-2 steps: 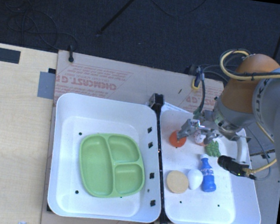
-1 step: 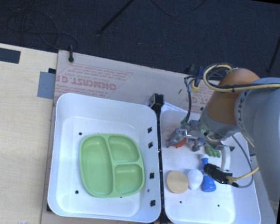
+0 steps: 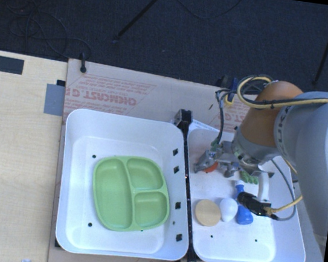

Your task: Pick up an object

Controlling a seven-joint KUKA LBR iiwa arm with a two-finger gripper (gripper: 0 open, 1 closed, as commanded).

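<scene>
Your bench (image 3: 6,165) is pale wood, with dark carpet (image 3: 185,33) and loose cables behind it. A cardboard sheet (image 3: 115,86) with red print lies on the bench under the two white bins.

Take the tan disc (image 3: 207,213) as your reference. It lies flat in the right bin (image 3: 256,248), close to the wall that bin shares with its neighbour. A white egg-shaped piece (image 3: 228,209) sits just to the disc's right, touching it or nearly so. Just beyond the egg, further right, you see a blue piece (image 3: 243,217) touching the egg's far side. These three make a short row, and any of them could serve as the object to pick. None of them is in the gripper.

The gripper (image 3: 208,163) hangs above the disc in the view, toward the back of the same bin and close to the shared wall. It is apart from the disc. You cannot tell from this angle whether it is open or closed, and nothing shows as held in it. A small green thing (image 3: 251,179) sits up and to the right of the disc, under the wrist; you cannot make out what it is. The grey arm (image 3: 312,137) with its orange band (image 3: 271,110) comes in from beyond that, on the right.

To the left of the disc, across the shared wall, the left bin (image 3: 69,211) holds a green divided plate (image 3: 130,192) with three compartments, lying flat.
</scene>
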